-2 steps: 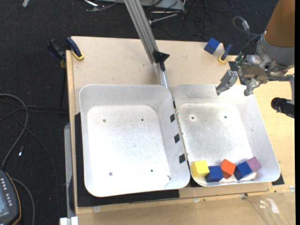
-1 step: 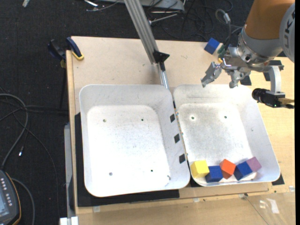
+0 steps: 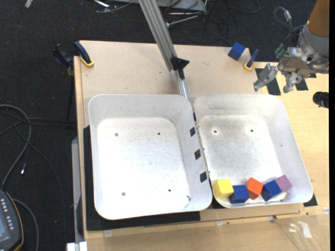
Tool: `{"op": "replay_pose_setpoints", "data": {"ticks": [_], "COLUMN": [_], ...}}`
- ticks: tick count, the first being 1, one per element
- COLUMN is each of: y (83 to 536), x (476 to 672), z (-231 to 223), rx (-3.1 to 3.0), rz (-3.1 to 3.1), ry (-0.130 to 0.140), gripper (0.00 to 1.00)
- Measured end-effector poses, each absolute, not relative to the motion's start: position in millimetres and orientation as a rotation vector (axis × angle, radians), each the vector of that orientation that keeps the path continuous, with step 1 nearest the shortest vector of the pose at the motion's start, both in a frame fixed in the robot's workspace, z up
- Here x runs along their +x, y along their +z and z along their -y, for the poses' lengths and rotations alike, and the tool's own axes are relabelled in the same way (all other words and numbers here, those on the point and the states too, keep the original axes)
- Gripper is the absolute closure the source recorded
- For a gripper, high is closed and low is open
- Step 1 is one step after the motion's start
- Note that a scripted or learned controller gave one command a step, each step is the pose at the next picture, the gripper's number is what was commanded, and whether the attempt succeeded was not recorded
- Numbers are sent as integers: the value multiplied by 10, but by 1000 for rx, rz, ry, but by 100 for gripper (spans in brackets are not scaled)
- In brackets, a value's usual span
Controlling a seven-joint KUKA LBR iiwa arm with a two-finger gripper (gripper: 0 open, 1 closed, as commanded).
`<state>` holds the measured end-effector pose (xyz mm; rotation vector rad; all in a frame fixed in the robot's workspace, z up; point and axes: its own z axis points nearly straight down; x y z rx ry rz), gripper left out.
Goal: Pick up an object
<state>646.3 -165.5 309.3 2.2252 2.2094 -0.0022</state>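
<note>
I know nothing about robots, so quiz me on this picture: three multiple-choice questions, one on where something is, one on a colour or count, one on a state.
1. Where do the blocks in the right bin lie?
A. Along its near edge
B. At its far edge
C. In its middle

2. How many blocks lie in that bin?
A. Two
B. Five
C. Eight

3. What is the tool doing?
A. Gripping the yellow block
B. Pressing into the left bin
C. Hanging beyond the right bin's far right corner, holding nothing

Answers:
1 A, they cluster in the near right corner.
2 B: yellow block, two blue, orange, purple.
3 C, nothing shows between its fingers.
</note>
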Motion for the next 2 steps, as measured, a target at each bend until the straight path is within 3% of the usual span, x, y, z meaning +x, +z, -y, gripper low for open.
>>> {"op": "replay_pose_setpoints", "data": {"ticks": [1, 2], "y": [3174, 2687], "x": [6749, 6575], "z": [1387, 1278], "rx": [2212, 2222], "rz": [-2224, -2226], "ry": [4, -5], "gripper": [0, 0]}}
